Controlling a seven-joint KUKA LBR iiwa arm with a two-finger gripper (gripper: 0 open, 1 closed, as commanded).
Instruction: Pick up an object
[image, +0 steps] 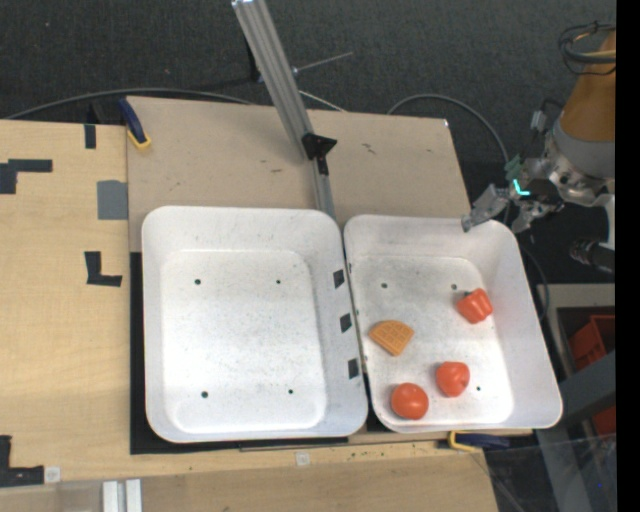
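Up at the top right, the robot's small grey claw (497, 208) sits just past the far right corner of the right white bin (520, 290), over the bin's rim. You cannot tell how the claw is set, because it is small and dark there, but nothing shows in it. A tiny blue-green light (519, 187) glows just behind the claw. The grey arm with its orange band (590, 100) comes in from the right side. Inside the right white bin there are four small things. One orange-red chunky toy piece (475, 306) lies near the right wall, about halfway down. One flat tan waffle-shaped toy (391, 337) lies closer to the left wall of that bin. One round red toy like a tomato (409, 401) sits near the front edge. Another red toy with a bumpy shape (452, 378) sits just beside it, a bit to the right and a bit further back. None of the four touch each other, and all are well apart from the claw. The left white bin (160, 300) sits right next to the right one, and their edges meet in the middle. A long silver metal bar (285, 90) slants down from the top toward the place where the two bins meet. Both bins rest on a light wooden bench (60, 330) with black tape marks (98, 270) on its left part.
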